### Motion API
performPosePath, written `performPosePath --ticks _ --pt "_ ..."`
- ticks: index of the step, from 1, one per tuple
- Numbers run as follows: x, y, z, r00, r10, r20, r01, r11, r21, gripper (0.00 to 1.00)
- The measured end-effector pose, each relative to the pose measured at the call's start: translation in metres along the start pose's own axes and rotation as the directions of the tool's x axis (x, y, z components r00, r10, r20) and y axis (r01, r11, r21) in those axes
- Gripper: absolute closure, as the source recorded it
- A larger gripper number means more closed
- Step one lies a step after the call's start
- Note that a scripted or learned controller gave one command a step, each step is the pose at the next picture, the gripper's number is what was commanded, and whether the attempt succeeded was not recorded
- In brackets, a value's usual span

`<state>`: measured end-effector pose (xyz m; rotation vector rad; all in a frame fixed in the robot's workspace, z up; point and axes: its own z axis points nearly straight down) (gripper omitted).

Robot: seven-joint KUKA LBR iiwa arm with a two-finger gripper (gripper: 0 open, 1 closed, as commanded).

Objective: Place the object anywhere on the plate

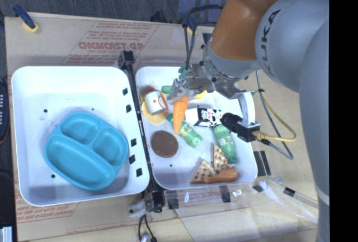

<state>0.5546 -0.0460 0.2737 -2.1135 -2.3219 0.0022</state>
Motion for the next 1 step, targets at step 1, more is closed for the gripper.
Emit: performPosePath --ticks 1 --pt "0.0792 0.0062 0.0297 1.000 -0.025 0.000 0.025 1.000 0.009 1.00"
